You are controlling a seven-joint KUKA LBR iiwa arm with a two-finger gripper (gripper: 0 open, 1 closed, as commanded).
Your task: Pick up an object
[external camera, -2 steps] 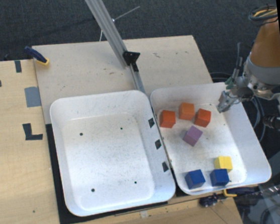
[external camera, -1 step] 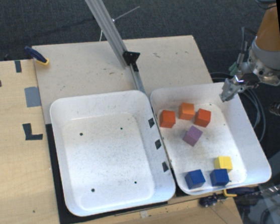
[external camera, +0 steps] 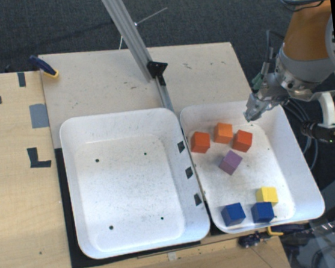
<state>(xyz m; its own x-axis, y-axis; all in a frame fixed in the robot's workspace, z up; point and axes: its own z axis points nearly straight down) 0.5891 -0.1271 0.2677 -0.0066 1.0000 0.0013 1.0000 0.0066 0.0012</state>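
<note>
One fixed camera looks down at a slant on both white bins (external camera: 120, 121), from moderately far.

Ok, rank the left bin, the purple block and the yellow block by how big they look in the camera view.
1. Left bin, by far the largest.
2. Purple block.
3. Yellow block, partly hidden behind a blue block, so its place below the purple one is unsure; the two may be alike.
</note>
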